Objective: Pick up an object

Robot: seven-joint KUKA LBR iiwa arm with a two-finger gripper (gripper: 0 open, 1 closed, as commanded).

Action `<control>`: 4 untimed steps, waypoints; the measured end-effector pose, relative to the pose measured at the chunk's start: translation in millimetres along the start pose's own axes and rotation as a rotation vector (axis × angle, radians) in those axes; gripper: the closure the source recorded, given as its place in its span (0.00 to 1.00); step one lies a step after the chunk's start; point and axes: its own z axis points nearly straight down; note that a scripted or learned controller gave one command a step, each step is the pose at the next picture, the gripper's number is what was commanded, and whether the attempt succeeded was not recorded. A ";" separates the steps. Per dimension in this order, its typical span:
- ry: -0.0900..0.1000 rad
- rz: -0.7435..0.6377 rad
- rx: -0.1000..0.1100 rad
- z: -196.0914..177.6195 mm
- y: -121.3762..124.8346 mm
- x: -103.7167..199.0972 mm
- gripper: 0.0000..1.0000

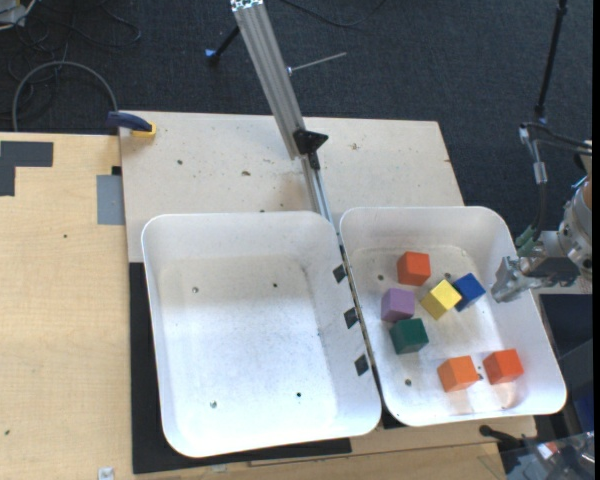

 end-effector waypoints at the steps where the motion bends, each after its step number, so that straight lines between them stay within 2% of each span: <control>1: 0.006 0.001 0.017 158.2 15.5 21.4 1.00; 2: 0.004 -0.004 0.005 117.1 23.1 61.8 1.00; 3: 0.004 -0.006 -0.001 33.3 79.2 122.6 1.00; 4: 0.003 -0.002 0.000 -129.2 61.4 167.3 1.00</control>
